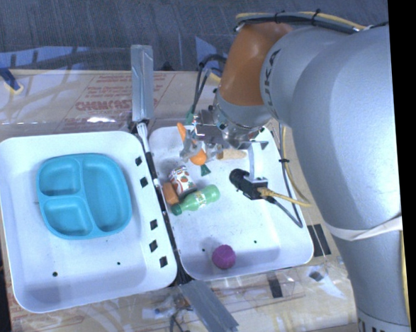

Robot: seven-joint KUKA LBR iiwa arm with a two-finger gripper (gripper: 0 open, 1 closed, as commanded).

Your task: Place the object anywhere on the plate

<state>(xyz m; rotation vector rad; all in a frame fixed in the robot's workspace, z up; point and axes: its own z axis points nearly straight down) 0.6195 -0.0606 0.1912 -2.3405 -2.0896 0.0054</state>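
Observation:
A blue divided plate [84,195] lies in the left bin [31,280]. My gripper [198,149] is low over the far left part of the right bin [284,245]. A small orange piece [199,157] with a dark green tip sits right at the gripper, and I cannot tell whether it is held. Another orange bit [182,131] shows just beyond the gripper. Near the bin's left wall lie a green bottle [195,199], a small can with a red label [181,180] and a brown piece [170,193]. A purple ball [223,256] rests near the front wall.
The arm's grey body and orange band [247,63] cover the right bin's far right side. A grey divider bar [141,85] stands behind the bins where they meet. Cardboard lies under and behind both bins.

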